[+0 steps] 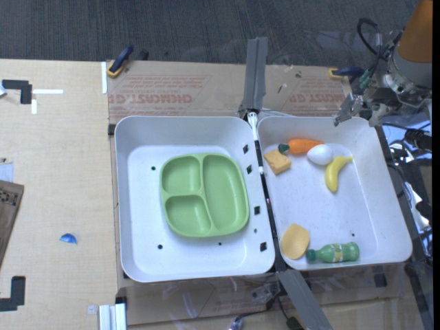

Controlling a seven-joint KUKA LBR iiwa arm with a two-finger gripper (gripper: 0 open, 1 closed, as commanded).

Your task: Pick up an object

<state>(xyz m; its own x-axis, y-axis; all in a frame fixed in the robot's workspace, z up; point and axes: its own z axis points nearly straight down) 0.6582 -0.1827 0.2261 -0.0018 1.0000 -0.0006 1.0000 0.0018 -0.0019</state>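
Camera view: looking down on both bins, with the arm in from the right and parked high, above the far right corner of the right bin (385,205).
Gripper: the gripper (357,105) hangs just outside that bin's far rim; I cannot tell how it is set, the tip is a dark tangle against cables.
Right bin contents: near its far wall, an orange carrot (304,146), touching a white egg (320,155); a tan cheese wedge (276,161) just left of them; a yellow banana (335,171) curving off the egg toward the bin's middle.
Near wall of right bin: a yellow chip-like piece (295,241) and a green bottle (334,253) lying on its side, close together.
Left bin: the left bin (137,184) holds a green divided plate (205,194).
Likely target: the banana, I'd say, since it is closest to the gripper with free floor on its right.
Handling: probably light, hard toy plastic, smooth and apt to slip.
Grip point: across the banana's narrow middle, clear of the egg.
Risk: the egg could roll if nudged.
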